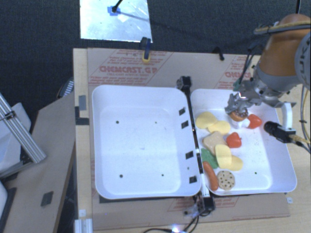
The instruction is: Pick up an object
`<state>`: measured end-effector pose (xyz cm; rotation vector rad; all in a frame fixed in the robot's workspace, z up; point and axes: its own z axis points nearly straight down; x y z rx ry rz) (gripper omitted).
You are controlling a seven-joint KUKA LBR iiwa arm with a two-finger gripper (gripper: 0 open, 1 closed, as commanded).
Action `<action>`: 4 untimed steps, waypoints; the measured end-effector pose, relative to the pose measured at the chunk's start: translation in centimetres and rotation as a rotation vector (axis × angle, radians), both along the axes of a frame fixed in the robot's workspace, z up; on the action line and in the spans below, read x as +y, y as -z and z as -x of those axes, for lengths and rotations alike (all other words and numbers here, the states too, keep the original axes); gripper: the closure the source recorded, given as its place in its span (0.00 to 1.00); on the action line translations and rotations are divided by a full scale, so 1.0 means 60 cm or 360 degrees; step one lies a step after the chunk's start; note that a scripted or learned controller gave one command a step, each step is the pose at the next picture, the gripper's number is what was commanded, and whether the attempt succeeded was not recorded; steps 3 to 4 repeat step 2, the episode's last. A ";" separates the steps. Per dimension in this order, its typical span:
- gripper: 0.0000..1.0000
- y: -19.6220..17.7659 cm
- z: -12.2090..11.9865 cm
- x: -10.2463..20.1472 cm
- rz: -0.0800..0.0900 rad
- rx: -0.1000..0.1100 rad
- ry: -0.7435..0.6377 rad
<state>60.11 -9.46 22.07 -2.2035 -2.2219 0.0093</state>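
Tool [238, 106] down low over the far part of one white bin [272, 169]; no telling how wide open, nor whether anything gripped. Right beneath it, a small brown-and-orange piece [237, 116] on a pale base, touching or nearly so. Just beside the tool, on the arm's side, an orange-red piece [254, 122]. A little nearer the camera than the tool, a red tomato-like piece [234, 140]. Off from the tool toward the divide between the bins, two pale yellow pieces [205, 120] touching each other, and close against them a tan bread slice [213, 141]. Farther from the tool, camera-ward: two yellow blocks [223, 155] side by side, a green piece [209, 158] at the divide, then an orange carrot [211, 175] and a round speckled cookie [226, 180] by the near wall. Along the divide, black clips [184, 125]; past them, well apart from the tool, the second white bin [141, 130]. Under both bins, a printed cardboard sheet [126, 64] on the counter [82, 169]. Farthest from the tool, beyond the bins, a blue-and-yellow clamp [145, 50] and a shiny silver sheet [114, 13].
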 end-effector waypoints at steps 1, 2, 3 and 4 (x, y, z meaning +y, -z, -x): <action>1.00 0.004 -0.048 0.129 0.0004 -0.0027 -0.0005; 1.00 -0.013 -0.107 0.222 0.0005 -0.0031 -0.0001; 1.00 -0.013 -0.107 0.222 0.0005 -0.0031 -0.0001; 1.00 -0.013 -0.107 0.222 0.0005 -0.0031 -0.0001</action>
